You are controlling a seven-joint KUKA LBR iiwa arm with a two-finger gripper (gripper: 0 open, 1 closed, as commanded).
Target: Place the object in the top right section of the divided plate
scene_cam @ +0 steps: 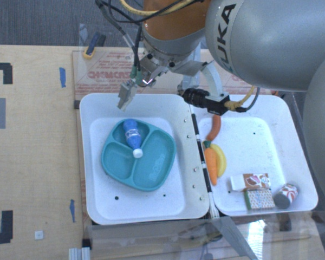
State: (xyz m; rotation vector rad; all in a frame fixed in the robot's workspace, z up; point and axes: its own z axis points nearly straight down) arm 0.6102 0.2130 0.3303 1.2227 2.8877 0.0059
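A teal divided plate sits in the left white bin. A small blue bottle with a white cap lies on the plate's upper part. Its body is in the top section and its cap rests near the middle where the dividers meet. My gripper hangs just above the far rim of the left bin, up and slightly left of the bottle, apart from it. Nothing shows in the gripper.
The right bin holds a red sausage-shaped item, a carrot, a banana, two small cartons and a can. The arm's big grey body covers the upper right. A black cable plug hangs over the divide between the bins.
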